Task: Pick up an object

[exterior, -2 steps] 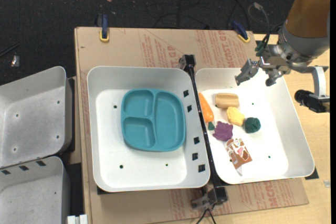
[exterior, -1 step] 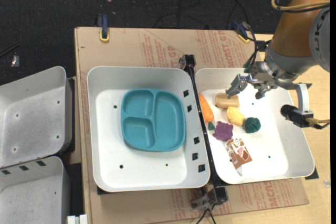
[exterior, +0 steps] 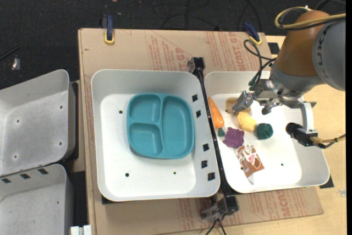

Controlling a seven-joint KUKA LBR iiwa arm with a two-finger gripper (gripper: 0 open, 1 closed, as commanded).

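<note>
Two shallow white bins are seen side by side on the bench. In the left bin [exterior: 110, 173] a teal divided plate [exterior: 161, 126] is laid near the middle. The objects to be picked are gathered in the right bin [exterior: 308, 173], toward its left half: an orange carrot [exterior: 216, 112] along the left wall, a yellow piece [exterior: 246, 122] just beside a dark green ball [exterior: 265, 130], a purple lump [exterior: 234, 137] below them, and a small printed packet [exterior: 250, 159] nearer the front edge.

The gripper [exterior: 254, 100] is held low over the back left part of the right bin, just above the yellow piece and near the carrot. Whether it is spread or clenched cannot be told from this angle, and nothing is seen between its tips.

The task is judged to be at an early stage: no object has been lifted, all appear to rest on the bin floor, and the grasp and lift remain to be done.
</note>
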